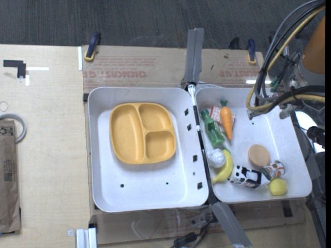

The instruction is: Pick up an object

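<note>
Overhead view of the bench, approach stage. The left bin [103,190] fills the centre of the frame and carries a yellow divided plate [143,133]. The right bin [295,154], at centre right, holds every candidate object: a green bottle [213,130], a carrot [226,119] at its upper middle, a banana [223,171], a white ball [216,158], a tan disc [259,154], a black-and-white cow toy [244,176], a small printed cup [274,168] and a lemon [278,187] along its lower edge. The arm [310,50], with its cable loops, stands at the upper right of the frame, above the bin's far corner. Nothing appears lifted; judged from this, a target must next be chosen and the wrist lowered over it. The gripper is cut off at the right edge, so whether its fingers are spread or closed cannot be told.
</note>
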Controlling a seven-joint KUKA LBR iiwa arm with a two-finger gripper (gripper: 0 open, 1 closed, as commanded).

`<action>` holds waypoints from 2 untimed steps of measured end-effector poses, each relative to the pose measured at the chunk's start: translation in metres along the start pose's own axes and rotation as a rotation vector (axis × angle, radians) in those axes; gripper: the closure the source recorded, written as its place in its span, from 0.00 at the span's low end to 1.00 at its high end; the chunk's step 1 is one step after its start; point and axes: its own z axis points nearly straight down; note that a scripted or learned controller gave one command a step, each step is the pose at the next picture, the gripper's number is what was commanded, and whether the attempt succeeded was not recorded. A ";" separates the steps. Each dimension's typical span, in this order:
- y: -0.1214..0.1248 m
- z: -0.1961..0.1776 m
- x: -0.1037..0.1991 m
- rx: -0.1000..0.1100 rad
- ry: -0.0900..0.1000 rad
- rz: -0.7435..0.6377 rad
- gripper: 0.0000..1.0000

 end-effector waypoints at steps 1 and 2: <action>-0.003 -0.051 -0.007 0.001 -0.002 0.274 0.00; 0.030 0.106 -0.008 0.001 -0.001 0.238 0.00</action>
